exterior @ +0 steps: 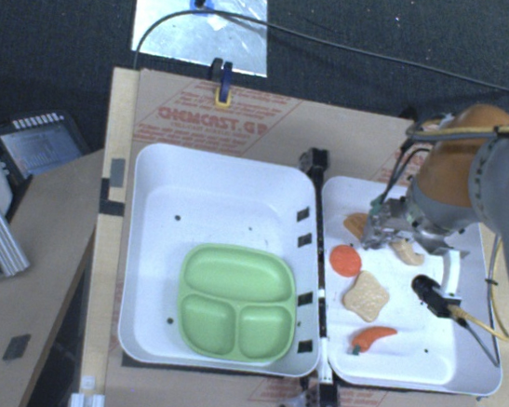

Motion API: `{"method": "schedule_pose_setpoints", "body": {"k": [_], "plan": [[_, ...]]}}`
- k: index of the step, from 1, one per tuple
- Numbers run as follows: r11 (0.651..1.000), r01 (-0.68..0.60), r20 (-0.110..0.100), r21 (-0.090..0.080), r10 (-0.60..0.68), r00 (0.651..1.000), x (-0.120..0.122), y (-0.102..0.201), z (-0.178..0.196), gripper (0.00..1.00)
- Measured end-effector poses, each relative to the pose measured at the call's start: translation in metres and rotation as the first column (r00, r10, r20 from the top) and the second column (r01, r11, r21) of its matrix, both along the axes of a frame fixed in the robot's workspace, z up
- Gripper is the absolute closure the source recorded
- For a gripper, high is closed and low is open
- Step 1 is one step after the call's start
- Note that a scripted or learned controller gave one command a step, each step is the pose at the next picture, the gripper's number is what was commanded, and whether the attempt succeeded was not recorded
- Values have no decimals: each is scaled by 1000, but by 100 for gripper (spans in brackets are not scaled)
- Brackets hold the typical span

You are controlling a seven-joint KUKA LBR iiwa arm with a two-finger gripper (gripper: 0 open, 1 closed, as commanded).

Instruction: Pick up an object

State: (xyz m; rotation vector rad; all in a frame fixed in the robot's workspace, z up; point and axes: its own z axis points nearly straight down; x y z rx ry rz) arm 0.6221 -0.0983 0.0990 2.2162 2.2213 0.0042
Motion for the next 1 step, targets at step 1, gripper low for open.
{"method": "schedule_pose_setpoints", "body": {"k": [1], "plan": [[1000,-1,3,0,1,1000,-2,0,64,100]]}}
